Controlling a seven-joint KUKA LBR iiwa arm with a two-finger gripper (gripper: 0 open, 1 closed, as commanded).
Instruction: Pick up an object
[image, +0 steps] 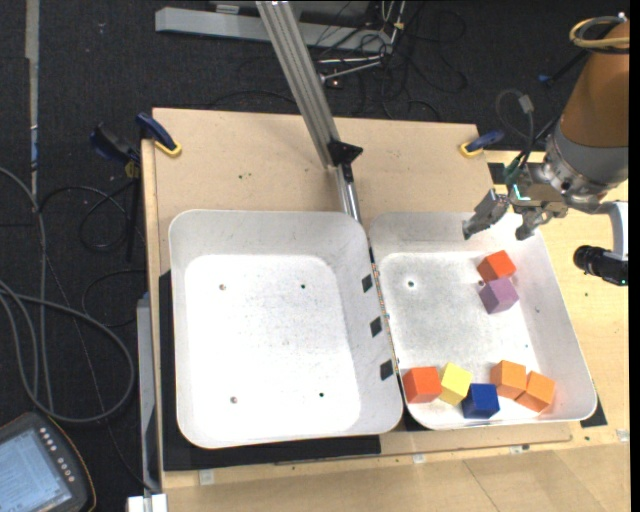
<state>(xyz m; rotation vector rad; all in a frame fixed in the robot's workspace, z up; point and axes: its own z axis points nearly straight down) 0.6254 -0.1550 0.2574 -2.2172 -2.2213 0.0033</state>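
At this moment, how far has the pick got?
Nothing looks picked yet: all seven blocks lie in the right bin. The tool is open above that bin's far edge, with nothing between its fingers, near the orange block. Descent, grasp and lift all remain.

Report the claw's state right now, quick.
Claw: open, holding nothing, above the far edge of the right bin, near the orange block.

Robotics lab: plywood bench (260, 170) w/ clamps (158, 133), loose cables (60, 270) on dark floor, teach pendant (35, 465) lower left of frame.
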